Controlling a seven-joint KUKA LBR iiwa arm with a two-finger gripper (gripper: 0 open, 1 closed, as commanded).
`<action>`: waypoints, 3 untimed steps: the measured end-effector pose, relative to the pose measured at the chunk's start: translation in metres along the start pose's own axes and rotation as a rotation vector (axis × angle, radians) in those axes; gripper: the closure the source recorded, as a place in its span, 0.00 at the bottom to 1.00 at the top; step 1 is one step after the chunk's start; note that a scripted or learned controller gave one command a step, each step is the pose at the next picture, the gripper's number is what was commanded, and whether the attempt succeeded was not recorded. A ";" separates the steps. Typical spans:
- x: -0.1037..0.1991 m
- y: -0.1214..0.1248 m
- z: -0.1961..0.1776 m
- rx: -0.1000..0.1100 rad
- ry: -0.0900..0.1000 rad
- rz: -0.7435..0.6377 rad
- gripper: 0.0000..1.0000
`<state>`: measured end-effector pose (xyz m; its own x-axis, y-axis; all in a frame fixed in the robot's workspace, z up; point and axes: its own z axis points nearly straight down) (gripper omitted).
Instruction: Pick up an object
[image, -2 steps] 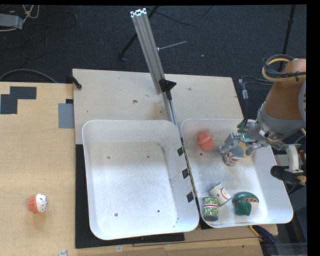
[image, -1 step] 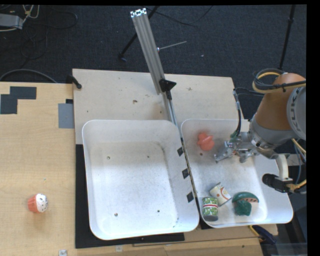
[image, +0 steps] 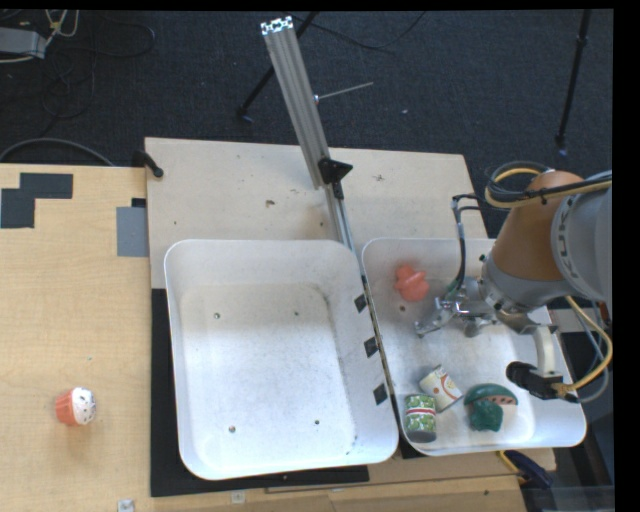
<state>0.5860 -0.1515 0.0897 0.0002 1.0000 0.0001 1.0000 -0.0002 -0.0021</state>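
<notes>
The right bin (image: 560, 428) holds a pink-orange lump (image: 410, 283) near its far left. Along its near side lie a small white and orange cup (image: 440, 385), a green can (image: 421, 416) and a teal piece with a red and white top (image: 490, 405). My gripper (image: 438, 318) hangs low in the middle of this bin, just right of and below the pink-orange lump and above the cup. I see nothing clearly held in it. The grey arm (image: 545, 250) comes in from the right over the bin's right rim.
The left bin (image: 200, 270) lies beside the right one, with black clips along the shared rim. A slanted aluminium rail (image: 305, 110) rises behind the bins. A small red and white object (image: 75, 407) sits on the wooden bench at the far left.
</notes>
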 end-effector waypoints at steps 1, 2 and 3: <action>-0.001 0.000 -0.012 0.000 0.001 0.005 1.00; -0.012 0.001 -0.067 -0.005 -0.001 0.004 1.00; -0.013 0.002 -0.109 -0.005 -0.001 0.000 1.00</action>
<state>0.5886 -0.1643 0.1989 -0.0002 1.0000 -0.0006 1.0000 0.0002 0.0024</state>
